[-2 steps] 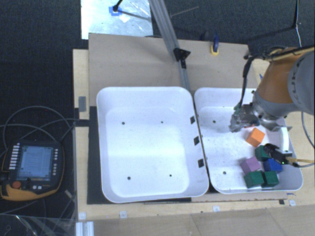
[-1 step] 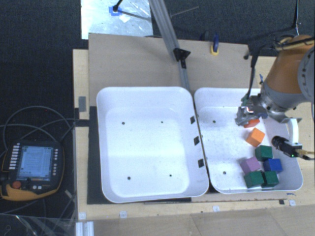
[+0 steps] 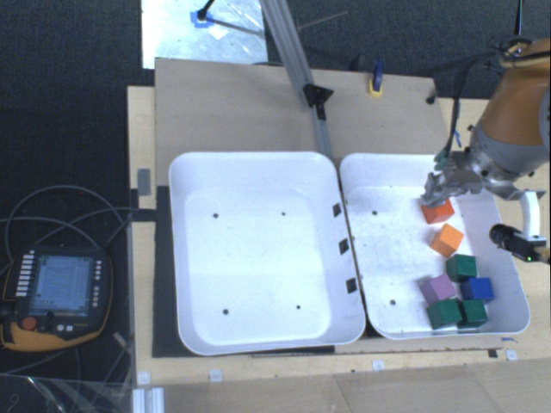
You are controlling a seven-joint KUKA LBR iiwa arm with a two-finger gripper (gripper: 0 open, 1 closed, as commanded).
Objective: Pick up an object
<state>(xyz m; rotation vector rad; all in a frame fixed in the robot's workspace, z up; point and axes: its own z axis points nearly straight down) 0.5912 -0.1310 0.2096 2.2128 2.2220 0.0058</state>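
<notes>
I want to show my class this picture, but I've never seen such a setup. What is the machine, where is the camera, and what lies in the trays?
One camera looks down at a slant on a bench bearing two shallow white bins. The grey and orange robot arm reaches in from the right. Its gripper sits just above a red-orange block in the right bin; whether it grips that block cannot be told. Nearby lie an orange block, a purple block, a blue block and green blocks. The left bin stands beside it. The control tablet lies beside the bench.

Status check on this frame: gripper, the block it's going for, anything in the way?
Gripper down over red block, right bin. Grasp not confirmed. Orange block close beside.
</notes>
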